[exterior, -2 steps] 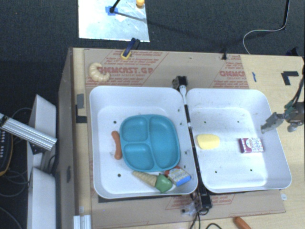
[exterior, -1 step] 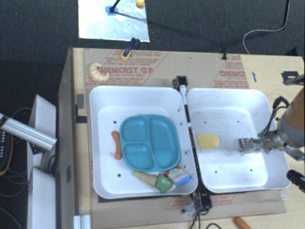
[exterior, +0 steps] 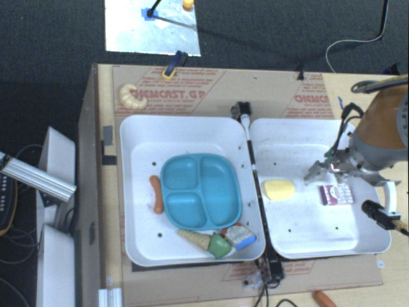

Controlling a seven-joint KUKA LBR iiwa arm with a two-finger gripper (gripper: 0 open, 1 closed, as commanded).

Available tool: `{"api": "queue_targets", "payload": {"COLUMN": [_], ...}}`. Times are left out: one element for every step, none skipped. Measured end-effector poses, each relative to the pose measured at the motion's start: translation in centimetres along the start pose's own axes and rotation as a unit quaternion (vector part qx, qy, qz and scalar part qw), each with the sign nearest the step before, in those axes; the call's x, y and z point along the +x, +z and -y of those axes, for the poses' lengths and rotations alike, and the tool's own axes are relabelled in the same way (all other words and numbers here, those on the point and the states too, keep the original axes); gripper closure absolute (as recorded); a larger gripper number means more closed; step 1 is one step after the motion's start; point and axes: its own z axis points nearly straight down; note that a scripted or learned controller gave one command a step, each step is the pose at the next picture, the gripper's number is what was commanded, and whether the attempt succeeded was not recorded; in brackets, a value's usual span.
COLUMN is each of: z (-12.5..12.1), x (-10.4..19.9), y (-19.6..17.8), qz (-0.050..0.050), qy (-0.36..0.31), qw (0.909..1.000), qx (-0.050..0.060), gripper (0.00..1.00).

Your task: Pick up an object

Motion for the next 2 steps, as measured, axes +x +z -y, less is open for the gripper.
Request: {"api": "queue_targets", "payload": {"z": [2.9, -7.0], "x": [-2.5, -3.2], "y": [-2.3, 0.3], "qz": [0.000, 0.000], "qy": [0.001, 0.000], "qw": [1.0000, 1.0000], "qx": [0.000, 0.000], "gripper": [0.00, 0.00]}}
